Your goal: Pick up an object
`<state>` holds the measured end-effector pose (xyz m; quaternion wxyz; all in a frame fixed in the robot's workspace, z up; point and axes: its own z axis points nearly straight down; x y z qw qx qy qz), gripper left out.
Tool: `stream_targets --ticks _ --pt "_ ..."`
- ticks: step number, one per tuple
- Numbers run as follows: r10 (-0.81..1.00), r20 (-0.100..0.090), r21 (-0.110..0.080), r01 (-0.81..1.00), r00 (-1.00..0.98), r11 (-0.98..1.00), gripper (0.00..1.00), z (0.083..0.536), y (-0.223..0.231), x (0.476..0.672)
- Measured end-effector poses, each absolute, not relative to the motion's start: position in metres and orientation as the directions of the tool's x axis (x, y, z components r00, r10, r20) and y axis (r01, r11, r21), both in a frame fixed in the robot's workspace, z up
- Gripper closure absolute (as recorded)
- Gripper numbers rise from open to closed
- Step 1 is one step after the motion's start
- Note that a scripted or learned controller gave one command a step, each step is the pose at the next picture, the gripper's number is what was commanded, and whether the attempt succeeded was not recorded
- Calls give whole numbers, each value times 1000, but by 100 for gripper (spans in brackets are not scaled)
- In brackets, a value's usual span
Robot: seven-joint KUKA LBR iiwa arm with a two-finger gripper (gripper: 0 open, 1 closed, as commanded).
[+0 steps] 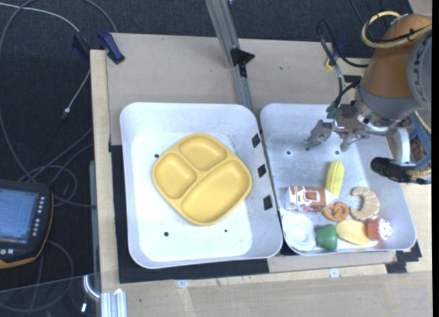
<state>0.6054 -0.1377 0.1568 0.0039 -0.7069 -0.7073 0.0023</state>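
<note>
Spread-fingered and gripping nothing, the end effector (pixel 333 137) hovers at twelve o'clock of the corn cob (pixel 334 177): likely light, rigid, slick plastic; best pinched across its narrow middle.

light: even, overhead | shadows: soft | focus: slightly soft

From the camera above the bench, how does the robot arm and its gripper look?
The arm is grey with a wide orange band above the wrist. A yellow cable loops over its upper part, and dark cables run near it. The gripper is grey metal with two thin fingers.
</note>
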Motion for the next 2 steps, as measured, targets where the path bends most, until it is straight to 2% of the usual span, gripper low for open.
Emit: stream_targets --ticks 1,2 --pt "1000 3 -9 1000 0 0 0 95 -139 599" --pt "1000 2 1 1000 -1 1 100 110 -139 601"
